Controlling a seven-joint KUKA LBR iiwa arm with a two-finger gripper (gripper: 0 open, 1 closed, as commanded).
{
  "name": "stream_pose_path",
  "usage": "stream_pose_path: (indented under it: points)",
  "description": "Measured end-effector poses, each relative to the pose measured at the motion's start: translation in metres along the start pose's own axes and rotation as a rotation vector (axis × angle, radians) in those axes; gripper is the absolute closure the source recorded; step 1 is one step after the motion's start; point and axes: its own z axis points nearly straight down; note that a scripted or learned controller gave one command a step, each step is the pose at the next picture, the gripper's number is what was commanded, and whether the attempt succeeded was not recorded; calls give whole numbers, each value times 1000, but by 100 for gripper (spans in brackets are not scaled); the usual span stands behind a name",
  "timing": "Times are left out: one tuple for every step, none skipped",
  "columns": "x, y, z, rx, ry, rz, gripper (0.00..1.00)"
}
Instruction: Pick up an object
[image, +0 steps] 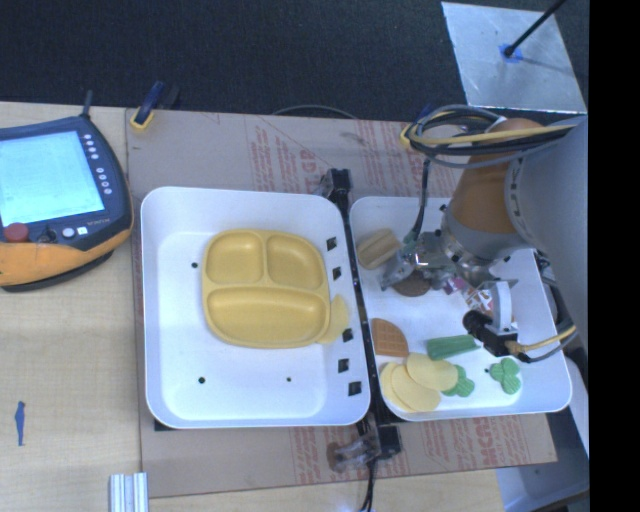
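Note:
My gripper (414, 264) hangs low over the upper left part of the right bin (540, 398). Directly under it lies a dark brown round piece (409, 287). A tan bread-like piece (377, 247) sits just to its left, near the bin's wall. Lower in the same bin lie an orange-brown wedge (388, 338), a green stick (450, 346), pale yellow slices (415, 384) and two small green leafy pieces (460, 383) (507, 373). The arm's grey body and orange band (482, 200) cover the bin's upper right.
The left bin (170, 300) holds a yellow divided plate (266, 288). A black clip-lined divider (347, 300) separates the bins. A teach pendant (55, 190) rests on the bench at far left. Cables (450, 125) loop above the arm.

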Motion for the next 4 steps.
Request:
stream_pose_path:
  points:
    - [-15, 46, -1, 0, -1, -3, 0]
    - [-6, 27, 0, 6, 0, 2, 0]
    - [0, 63, 0, 1, 0, -1, 0]
    - [-9, 17, 0, 8, 0, 1, 0]
